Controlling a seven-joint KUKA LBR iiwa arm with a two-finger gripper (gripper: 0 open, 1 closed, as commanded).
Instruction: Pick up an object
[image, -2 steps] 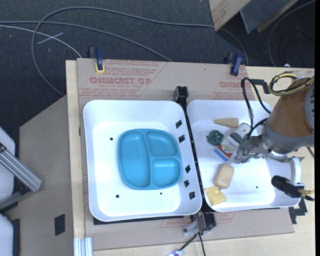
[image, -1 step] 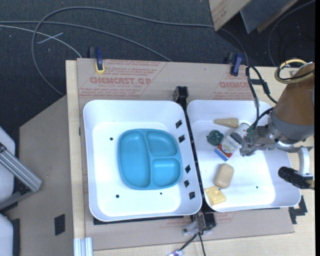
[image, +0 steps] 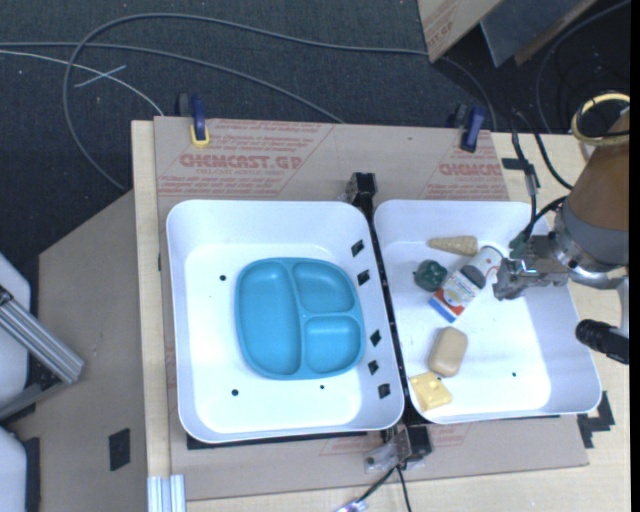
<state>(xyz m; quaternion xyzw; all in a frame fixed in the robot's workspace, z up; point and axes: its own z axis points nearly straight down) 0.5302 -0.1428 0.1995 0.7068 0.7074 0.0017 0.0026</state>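
— Where the desk (image: 150, 300) sits nearest, what lies there?
— Two white bins. Left bin (image: 190, 330): one blue divided plate (image: 298, 317). Right bin (image: 560, 385): five objects — yellow block (image: 430, 391), tan soap (image: 448, 351), bottle (image: 468, 281), green lump (image: 431, 273), cone (image: 452, 244).
— Pincer (image: 506, 282)?
— Beside the bottle; grip unclear.

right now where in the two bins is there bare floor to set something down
Free: the right bin's floor between the tan block and its right wall; the left bin's margins around the blue divided plate. Crowded: the right bin's upper left, around the small bottle.
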